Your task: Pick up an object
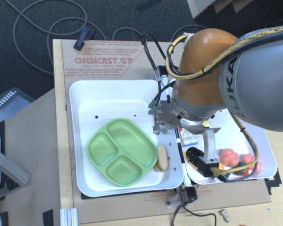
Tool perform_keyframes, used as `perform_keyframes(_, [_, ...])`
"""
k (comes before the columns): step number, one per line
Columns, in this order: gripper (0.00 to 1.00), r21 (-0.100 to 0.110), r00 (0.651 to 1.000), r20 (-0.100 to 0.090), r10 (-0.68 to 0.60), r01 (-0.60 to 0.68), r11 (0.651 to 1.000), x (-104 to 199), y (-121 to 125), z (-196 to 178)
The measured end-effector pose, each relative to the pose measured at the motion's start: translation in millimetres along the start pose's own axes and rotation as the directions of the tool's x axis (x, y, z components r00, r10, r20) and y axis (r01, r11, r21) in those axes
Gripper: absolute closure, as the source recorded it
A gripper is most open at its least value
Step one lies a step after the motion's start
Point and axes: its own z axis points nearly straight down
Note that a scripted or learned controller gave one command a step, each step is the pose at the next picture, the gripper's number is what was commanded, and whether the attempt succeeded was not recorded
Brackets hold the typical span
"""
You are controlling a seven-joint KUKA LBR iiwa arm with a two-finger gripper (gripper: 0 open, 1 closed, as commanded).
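Reaching in from the right, the grey arm [262, 74] hangs over the shared wall of two white bins, its orange band [203, 65] hiding most of the tool [169, 125]. Whether the tool is wide or narrow cannot be told, and nothing shows in its grasp. In the left bin [80, 107], a green divided plate [122, 152] lies flat towards the near side. A tan oblong piece [162, 158] rests just beside the plate's right edge, close to the bin's right wall and just near of the tool. In the right bin [270, 161], red pieces [228, 157] sit together at the near side. The bench [104, 60] carries red printed lettering beyond the bins.
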Motion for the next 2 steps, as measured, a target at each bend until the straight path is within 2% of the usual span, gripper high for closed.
perform_keyframes(1, [1.0, -0.001, 1.0, 0.0, 0.0, 0.0, 1.0, 66, 46, 69])
perform_keyframes(2, [1.0, -0.003, 1.0, 0.001, 0.002, -0.002, 1.0, 30, -5, -12])
